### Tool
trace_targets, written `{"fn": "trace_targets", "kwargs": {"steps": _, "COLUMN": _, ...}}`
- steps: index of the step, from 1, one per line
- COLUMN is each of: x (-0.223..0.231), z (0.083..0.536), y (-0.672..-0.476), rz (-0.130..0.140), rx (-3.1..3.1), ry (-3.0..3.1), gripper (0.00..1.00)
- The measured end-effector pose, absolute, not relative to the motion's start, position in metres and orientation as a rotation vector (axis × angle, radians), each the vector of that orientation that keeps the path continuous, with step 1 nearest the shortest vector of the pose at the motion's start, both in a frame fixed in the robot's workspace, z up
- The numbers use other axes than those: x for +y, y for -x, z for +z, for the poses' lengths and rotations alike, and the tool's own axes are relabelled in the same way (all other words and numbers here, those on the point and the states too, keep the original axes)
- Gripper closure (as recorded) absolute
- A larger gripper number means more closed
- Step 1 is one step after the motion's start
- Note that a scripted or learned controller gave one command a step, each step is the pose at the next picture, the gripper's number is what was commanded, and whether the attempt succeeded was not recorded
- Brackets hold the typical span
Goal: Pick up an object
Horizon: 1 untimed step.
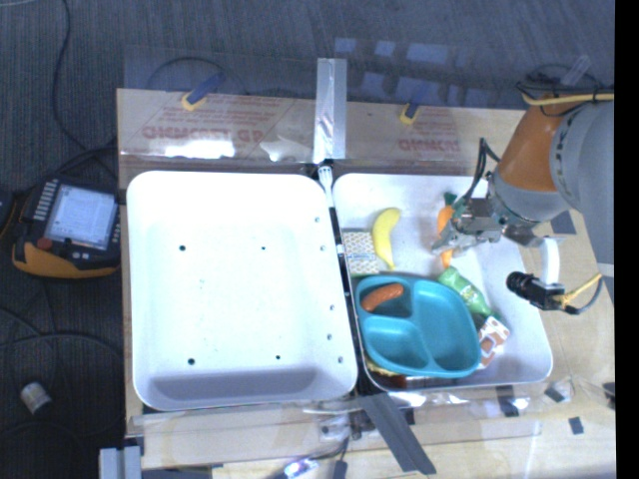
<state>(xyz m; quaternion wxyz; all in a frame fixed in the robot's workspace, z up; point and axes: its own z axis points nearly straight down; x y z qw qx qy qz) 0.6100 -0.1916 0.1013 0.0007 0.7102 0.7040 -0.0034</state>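
The right bin (pixel 519 362) holds a yellow banana (pixel 384 236), a blue divided dish (pixel 424 342) with a reddish sausage (pixel 384 295) in it, a green packet (pixel 461 285) and a small printed wrapper (pixel 493 339). An orange carrot-like piece (pixel 443 218) lies near the bin's back right. My gripper (pixel 461 230) hangs low over that back right part, right beside the orange piece and above the green packet. The arm's wrist hides what lies directly under the gripper.
The left bin (pixel 230 287) sits beside the right one, with a thin divider between them. A checkered card (pixel 361 249) lies against the right bin's left wall. A handheld pendant (pixel 70 228) rests on the floor at far left.
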Motion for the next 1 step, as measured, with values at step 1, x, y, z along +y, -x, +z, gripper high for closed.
{"fn": "trace_targets", "kwargs": {"steps": 1, "x": -0.1827, "z": 0.1946, "y": -0.6092, "rz": -0.004, "rx": 2.142, "ry": -2.298, "gripper": 1.0}}
